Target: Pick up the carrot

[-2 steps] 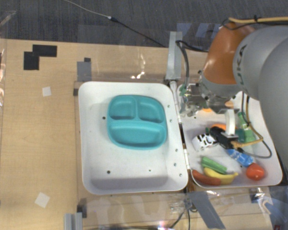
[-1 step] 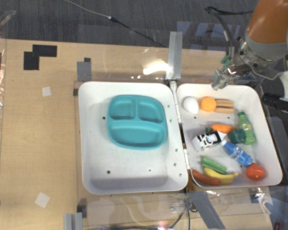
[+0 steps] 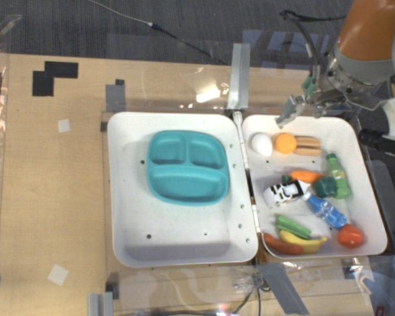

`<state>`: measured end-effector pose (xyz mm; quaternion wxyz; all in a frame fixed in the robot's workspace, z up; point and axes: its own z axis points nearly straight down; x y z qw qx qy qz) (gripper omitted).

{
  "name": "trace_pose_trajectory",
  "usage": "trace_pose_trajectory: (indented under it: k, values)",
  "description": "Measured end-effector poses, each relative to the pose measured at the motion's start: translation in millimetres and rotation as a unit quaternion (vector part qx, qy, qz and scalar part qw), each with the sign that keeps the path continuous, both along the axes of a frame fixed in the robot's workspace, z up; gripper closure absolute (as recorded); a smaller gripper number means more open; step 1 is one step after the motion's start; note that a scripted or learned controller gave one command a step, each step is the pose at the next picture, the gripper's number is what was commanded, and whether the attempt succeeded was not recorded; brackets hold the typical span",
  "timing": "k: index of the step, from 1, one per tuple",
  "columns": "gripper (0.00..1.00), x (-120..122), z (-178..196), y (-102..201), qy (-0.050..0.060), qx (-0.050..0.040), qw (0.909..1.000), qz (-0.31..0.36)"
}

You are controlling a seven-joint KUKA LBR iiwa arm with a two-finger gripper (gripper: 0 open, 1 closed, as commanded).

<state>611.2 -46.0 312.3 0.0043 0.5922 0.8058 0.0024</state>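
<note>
The carrot (image 3: 306,175) is a small orange piece lying flat in the middle of the right bin (image 3: 362,151), just right of a black-and-white toy (image 3: 287,192) and left of a dark green item (image 3: 324,187). My gripper (image 3: 303,112) hangs over the far rim of the right bin, above and behind the carrot and well apart from it. It is empty. The orange-banded arm (image 3: 372,18) comes in from the upper right.
The right bin also holds a white egg (image 3: 261,144), an orange ball (image 3: 285,143), a hot dog bun (image 3: 308,145), a green bottle (image 3: 336,174), a blue bottle (image 3: 326,210), a tomato (image 3: 350,236), a banana (image 3: 304,243) and green pods. A teal divided plate (image 3: 187,167) lies in the left bin (image 3: 128,176).
</note>
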Motion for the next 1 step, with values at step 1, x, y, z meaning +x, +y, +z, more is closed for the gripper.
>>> trace_pose_trajectory:
  k: [1]
  values:
    - [0.0, -1.2, -155.1, -69.9, 0.009, 0.0001, 1.0, 0.002]
